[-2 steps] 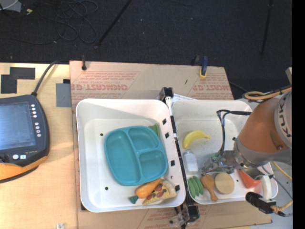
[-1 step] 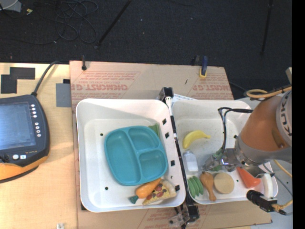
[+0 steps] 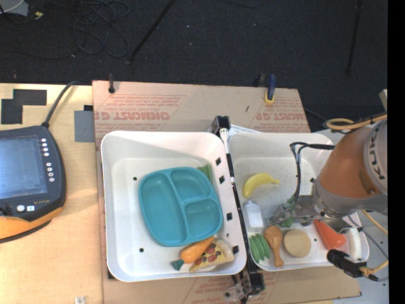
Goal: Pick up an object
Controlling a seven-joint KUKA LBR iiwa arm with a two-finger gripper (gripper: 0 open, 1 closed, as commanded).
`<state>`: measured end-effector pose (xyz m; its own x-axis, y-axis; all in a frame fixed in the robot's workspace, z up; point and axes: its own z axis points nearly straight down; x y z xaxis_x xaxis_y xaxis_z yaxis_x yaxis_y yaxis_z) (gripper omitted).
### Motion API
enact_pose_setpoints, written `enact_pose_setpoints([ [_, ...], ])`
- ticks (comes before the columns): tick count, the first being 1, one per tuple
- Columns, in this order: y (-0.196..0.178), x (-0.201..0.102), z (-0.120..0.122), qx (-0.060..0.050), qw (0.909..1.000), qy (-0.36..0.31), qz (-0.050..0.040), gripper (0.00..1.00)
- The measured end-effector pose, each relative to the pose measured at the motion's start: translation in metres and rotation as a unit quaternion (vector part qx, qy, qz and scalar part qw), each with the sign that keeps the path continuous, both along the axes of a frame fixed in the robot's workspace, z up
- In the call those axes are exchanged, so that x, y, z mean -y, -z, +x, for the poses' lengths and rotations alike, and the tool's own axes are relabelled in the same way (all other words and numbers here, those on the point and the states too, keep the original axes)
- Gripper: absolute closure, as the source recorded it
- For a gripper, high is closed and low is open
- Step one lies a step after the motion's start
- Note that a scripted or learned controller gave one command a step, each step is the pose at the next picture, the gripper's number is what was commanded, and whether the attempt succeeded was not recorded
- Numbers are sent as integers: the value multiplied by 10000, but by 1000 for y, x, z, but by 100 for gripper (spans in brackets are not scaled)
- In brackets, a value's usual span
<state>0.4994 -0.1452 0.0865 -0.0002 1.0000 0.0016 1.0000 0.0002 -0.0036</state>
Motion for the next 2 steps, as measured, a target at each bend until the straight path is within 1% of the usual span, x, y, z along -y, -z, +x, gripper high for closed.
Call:
enact_pose_setpoints([
  [1,-12,2,0,7,10000,23,0,100],
  [2,-106,-98,-8,35,10000,-47,12,100],
])
